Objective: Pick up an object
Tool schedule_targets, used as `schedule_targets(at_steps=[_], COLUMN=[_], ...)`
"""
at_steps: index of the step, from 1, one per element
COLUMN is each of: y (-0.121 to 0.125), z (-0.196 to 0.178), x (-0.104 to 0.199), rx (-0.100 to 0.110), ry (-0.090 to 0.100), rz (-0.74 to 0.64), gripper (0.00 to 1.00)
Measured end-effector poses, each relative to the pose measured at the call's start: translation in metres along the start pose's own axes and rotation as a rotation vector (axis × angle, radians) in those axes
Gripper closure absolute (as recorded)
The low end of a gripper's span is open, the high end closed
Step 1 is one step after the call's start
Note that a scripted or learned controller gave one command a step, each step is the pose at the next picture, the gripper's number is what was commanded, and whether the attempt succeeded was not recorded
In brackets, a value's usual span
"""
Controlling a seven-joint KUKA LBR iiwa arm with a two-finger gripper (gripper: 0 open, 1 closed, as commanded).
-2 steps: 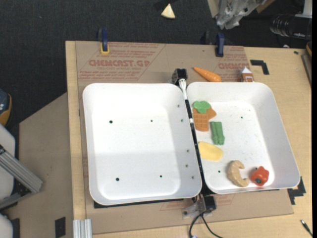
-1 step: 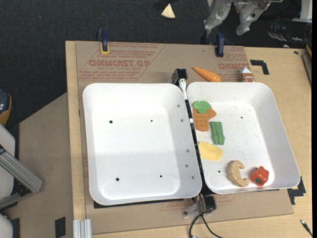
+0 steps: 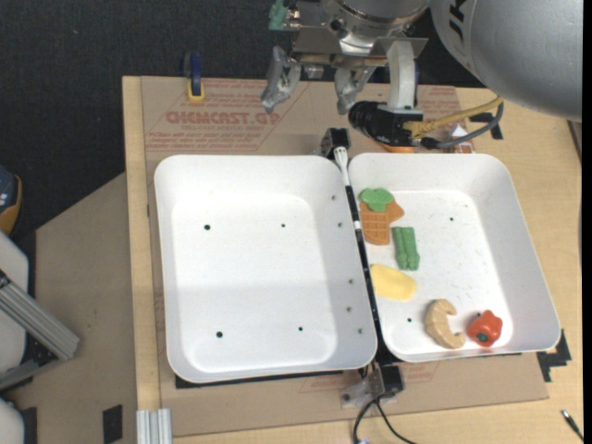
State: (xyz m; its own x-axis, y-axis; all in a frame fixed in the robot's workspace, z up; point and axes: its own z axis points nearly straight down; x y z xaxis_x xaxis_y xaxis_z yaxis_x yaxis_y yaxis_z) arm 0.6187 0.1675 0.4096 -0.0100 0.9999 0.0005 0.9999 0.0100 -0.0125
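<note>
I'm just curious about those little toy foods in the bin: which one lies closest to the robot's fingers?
The carrot, orange with a green leafy top, at the far end of the right bin. The green piece, yellow piece, croissant and red pepper all lie farther from the gripper.

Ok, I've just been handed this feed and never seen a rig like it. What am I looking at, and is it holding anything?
One camera looks down at a slant on a bench. The grey arm with the orange band enters from upper right; its end effector hangs open above the bench, behind the bins, with nothing between its fingers. Two shallow white bins sit side by side. The right bin holds toy food: an orange waffle piece with a green top, a green block, a yellow piece, a tan croissant shape and a red pepper. The left bin shows bare white floor.
</note>
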Motion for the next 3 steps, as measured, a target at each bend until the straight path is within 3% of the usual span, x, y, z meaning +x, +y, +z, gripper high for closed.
schedule_targets(at_steps=[1, 2, 3], y=[0.05, 0.049, 0.052], z=[0.131, 0.277, 0.257], x=[0.045, 0.057, 0.058], rx=[-0.005, -0.001, -0.014], ry=[-0.001, -0.003, 0.001], rz=[0.006, 0.008, 0.008], gripper=[0.0, 0.0, 1.0])
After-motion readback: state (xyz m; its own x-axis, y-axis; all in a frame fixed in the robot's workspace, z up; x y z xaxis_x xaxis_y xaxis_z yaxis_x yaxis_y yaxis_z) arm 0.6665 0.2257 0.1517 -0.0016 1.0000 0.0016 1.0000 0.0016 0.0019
